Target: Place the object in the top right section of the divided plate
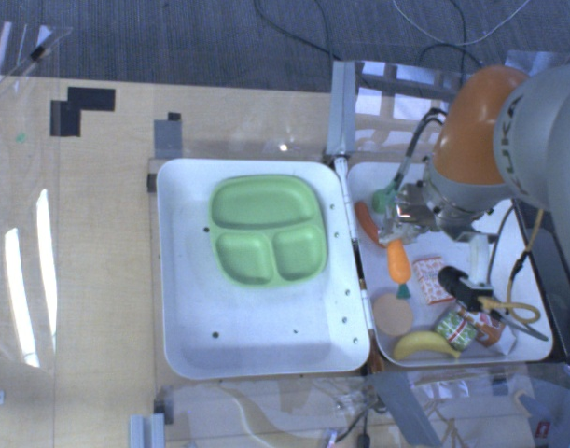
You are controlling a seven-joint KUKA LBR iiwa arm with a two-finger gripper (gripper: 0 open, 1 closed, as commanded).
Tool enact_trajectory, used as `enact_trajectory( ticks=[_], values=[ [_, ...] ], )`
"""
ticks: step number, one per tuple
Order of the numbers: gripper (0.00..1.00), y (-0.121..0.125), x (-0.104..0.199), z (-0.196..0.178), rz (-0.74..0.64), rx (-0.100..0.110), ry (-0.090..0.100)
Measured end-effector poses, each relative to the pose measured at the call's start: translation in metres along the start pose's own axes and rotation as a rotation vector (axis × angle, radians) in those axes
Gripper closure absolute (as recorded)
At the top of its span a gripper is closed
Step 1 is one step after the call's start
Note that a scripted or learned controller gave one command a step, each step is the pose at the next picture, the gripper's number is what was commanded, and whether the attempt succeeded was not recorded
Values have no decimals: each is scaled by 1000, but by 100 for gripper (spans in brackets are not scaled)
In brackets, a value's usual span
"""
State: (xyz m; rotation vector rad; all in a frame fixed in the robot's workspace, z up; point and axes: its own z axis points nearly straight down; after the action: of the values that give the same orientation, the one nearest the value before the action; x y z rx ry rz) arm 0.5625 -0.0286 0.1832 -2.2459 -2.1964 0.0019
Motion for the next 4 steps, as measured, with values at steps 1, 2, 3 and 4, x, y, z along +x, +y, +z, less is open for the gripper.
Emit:
enact_trajectory(
  ticks=[1,2,3,4],
  values=[
    [100,76,25,-4,-118,-1,0],
    [100,102,71,-98,-146,-3,0],
    [100,103,139,-96,-234,-3,0],
    [100,103,117,1,-276,0,1]
  ],
)
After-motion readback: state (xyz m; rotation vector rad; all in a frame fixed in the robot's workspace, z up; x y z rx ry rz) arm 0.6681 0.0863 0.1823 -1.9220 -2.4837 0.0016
